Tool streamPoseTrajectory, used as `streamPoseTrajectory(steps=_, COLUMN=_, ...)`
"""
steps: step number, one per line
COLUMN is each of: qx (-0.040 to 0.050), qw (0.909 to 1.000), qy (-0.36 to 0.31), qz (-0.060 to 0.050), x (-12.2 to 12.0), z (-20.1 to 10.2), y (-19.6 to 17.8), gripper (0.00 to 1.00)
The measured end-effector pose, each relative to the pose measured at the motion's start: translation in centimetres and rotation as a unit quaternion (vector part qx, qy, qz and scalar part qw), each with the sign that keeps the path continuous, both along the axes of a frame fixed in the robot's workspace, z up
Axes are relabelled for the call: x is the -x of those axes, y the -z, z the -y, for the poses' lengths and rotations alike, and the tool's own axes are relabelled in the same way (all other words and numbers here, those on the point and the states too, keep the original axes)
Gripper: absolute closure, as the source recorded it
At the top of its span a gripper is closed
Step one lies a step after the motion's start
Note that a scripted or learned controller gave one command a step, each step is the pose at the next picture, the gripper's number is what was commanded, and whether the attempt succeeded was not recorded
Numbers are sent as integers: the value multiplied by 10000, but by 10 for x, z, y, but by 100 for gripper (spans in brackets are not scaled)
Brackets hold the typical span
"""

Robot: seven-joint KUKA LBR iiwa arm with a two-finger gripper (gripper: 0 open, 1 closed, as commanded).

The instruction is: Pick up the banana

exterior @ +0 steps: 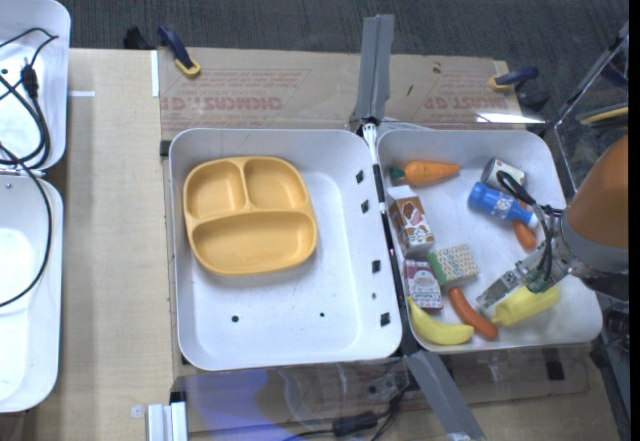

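Note:
The banana (438, 326) is yellow and curved. It lies in the front left corner of the right bin (560, 154), next to a red sausage (470, 313). My gripper (508, 286) hangs low over the front right of that bin, to the right of the banana and apart from it. It sits right above another yellow object (530, 304), which it partly covers. The arm's orange band (608, 204) shows at the right edge.
The right bin also holds a carrot (428, 171), a blue bottle (497, 201), a small orange piece (526, 234) and several small boxes (412, 222). A yellow divided plate (248, 214) lies in the left bin (290, 329). A metal divider (374, 79) stands between the bins.

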State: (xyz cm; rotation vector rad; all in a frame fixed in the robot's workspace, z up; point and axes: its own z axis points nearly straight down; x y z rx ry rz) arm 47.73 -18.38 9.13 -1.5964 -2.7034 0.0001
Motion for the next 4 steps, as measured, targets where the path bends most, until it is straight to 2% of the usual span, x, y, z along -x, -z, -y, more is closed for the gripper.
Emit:
streamPoseTrajectory(steps=1, qx=1, qw=10000, qy=14, qz=6, x=-1, z=0, y=-9, gripper=100)
streamPoseTrajectory(steps=2, qx=1, qw=9999, qy=120, qz=4, x=0, z=-14, y=-13, gripper=100)
streamPoseTrajectory(steps=3, qx=7, qw=9991, qy=-432, qz=9, x=-1, z=-33, y=-117, gripper=100)
streamPoseTrajectory(steps=4, qx=13, qw=9980, qy=-634, qz=17, x=-1, z=9, y=-137, gripper=100)
